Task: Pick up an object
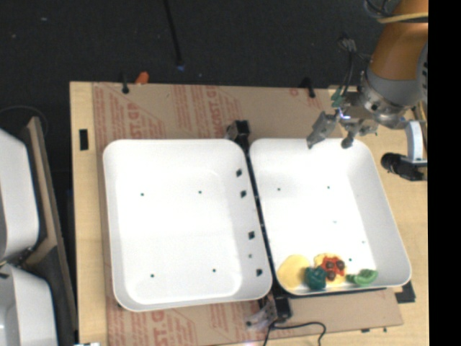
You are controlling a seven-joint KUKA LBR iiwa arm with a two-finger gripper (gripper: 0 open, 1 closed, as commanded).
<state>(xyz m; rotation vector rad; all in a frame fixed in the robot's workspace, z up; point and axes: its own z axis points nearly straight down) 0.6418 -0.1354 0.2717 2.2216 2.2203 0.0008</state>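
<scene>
Item: gripper [332,138], fingers spread apart, nothing between them, poised over the right bin [382,193] at its 12 o'clock rim. Objects: yellow piece [291,269], teal piece [315,278], red piece [331,264], green piece [366,276], clustered at 6 o'clock (likely slid to the low corner).

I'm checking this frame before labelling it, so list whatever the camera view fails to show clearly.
- The toys in the right bin: clustered at the near edge and too small to identify; yellow, teal, red and green pieces overlap.
- The arm: its upper part is cut off by the top edge of the camera view.
- The tool: fingers apart with nothing between them, above the right bin's far rim; its height over the bin cannot be judged.
</scene>
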